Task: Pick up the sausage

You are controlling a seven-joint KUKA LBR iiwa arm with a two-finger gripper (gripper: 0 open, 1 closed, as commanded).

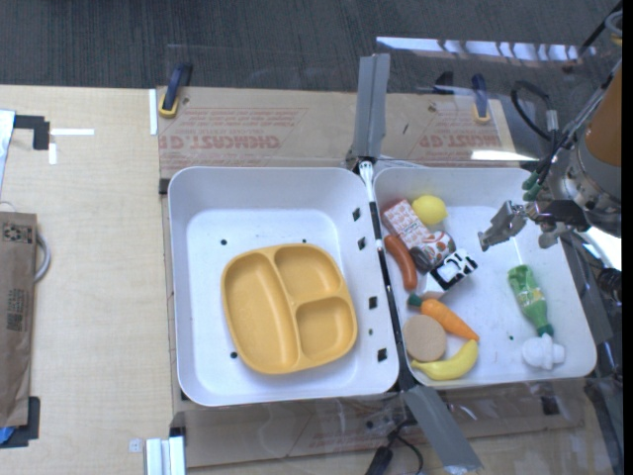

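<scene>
Against the left wall of the right bin (584, 310), just beside the divider, lies the sausage (400, 260), slanting, with a red-and-white carton (410, 224) touching its upper right side and a carrot (447, 317) below it. Above that same bin's right half hangs the gripper (522, 222), well apart from the sausage, its fingers spread and nothing between them. Around the sausage in this bin also sit a lemon (429, 209), a black-and-white block (454, 268), a tan round cookie (426, 339), a banana (450, 361) and a green bottle (529, 298), while the left bin (198, 265) beyond the divider carries a yellow divided plate (287, 307).
</scene>
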